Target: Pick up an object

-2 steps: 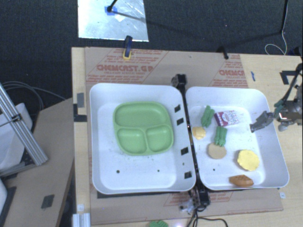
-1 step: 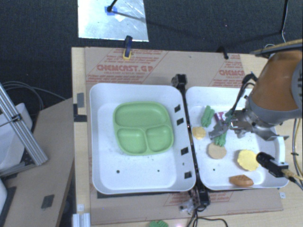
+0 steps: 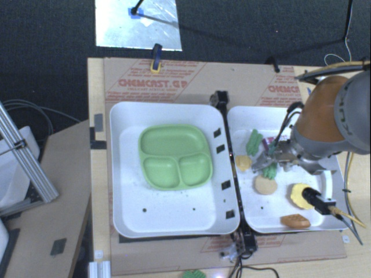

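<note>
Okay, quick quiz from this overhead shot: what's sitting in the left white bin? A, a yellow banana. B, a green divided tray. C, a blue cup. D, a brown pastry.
B: the left bin holds a green divided tray with three compartments, while the small food-like items lie in the right bin near the arm.

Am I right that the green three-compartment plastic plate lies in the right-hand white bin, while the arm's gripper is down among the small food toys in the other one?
Not quite. The camera view shows the green three-compartment plastic plate in the left-hand white bin, not the right-hand one. The gripper is indeed down among the small food toys in the other bin, the right-hand white bin.
</note>
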### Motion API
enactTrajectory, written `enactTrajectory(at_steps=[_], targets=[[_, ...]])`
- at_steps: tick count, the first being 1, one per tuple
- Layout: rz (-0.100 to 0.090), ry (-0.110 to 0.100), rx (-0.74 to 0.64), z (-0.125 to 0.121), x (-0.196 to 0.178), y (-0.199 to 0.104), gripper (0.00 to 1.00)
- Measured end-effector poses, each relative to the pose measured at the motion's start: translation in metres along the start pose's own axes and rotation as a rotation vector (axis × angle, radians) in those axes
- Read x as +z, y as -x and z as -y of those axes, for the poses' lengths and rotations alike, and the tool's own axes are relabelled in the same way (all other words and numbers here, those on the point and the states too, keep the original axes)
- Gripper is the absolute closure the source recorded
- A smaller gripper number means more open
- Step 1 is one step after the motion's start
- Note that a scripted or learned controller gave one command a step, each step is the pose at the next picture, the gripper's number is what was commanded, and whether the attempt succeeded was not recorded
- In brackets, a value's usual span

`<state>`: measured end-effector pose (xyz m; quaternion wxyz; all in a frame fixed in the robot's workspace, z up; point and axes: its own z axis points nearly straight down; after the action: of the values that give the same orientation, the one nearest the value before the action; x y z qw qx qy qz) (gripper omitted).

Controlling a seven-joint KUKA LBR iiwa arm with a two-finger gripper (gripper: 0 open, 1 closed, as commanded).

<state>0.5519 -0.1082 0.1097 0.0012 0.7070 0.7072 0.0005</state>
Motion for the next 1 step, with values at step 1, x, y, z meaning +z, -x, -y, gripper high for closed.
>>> enactTrajectory(at_steps=[1], targets=[[-0.001, 0.000, -0.001, 0.0011, -0.0133, -0.0014, 1.00]])
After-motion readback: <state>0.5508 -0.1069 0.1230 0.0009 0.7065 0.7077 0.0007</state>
